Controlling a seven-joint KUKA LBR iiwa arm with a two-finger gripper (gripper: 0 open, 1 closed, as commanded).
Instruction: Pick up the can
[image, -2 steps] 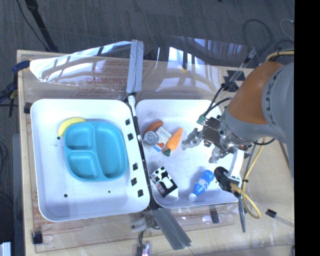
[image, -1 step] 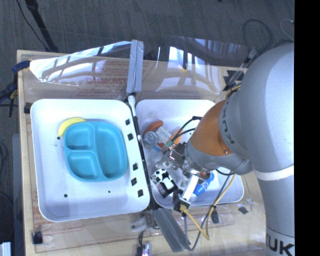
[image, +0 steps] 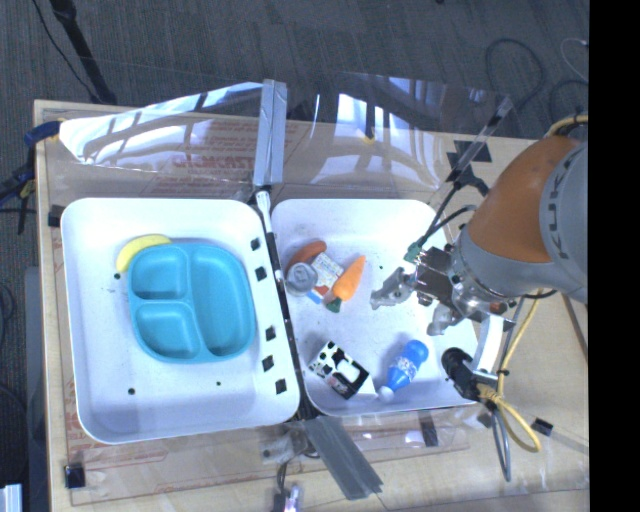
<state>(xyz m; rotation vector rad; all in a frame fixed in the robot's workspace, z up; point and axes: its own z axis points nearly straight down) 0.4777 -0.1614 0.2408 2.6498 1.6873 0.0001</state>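
The can lies on its side in the right bin, its silver end facing left and a white, blue and red label on its body. An orange carrot rests against its right side and a reddish sausage lies just behind it. My gripper hovers over the right part of the same bin, to the right of the carrot and well apart from the can. It is open, and only bare bin floor shows between its fingers.
A blue bottle and a black-and-white block lie near the right bin's front wall. The left bin holds a blue divided plate with a yellow banana behind it. A black-clipped divider separates the bins.
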